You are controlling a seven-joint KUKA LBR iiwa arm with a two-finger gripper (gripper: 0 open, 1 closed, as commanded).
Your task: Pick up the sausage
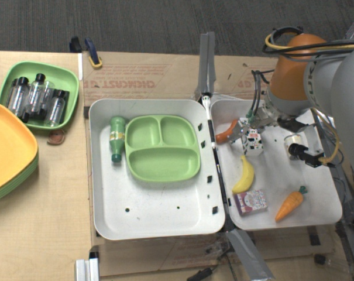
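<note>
Camera view: the sausage (224, 134), an orange-red piece, is seen lying in the right bin (323, 206), at its upper left part, close beside the divider between the two bins. It lies tilted, with one end toward the hand (247, 134). The hand is placed just to the right of the sausage, low over the bin floor; if the sausage is touched by it cannot be told. How far the hand is open cannot be told, because this part is small and mixed with cables. Nothing can be seen held in it.

Below the hand, a banana (244, 177) is laid on the bin floor, and just under it a small pink box (251, 202) is found. To the right of the box, a carrot (289, 204) is lying with its green end pointing up and right. The grey arm with the orange band (296, 54) is seen coming in over the upper right part of this bin.

In the left bin (153, 215), a green divided plate (162, 147) is placed in the upper half, and a green bottle (116, 137) is laid beside its left edge. On the tabletop (42, 227), well apart to the left, a green tray with dark bottles (39, 95) and a stack of yellow plates (7, 151) are seen.
</note>
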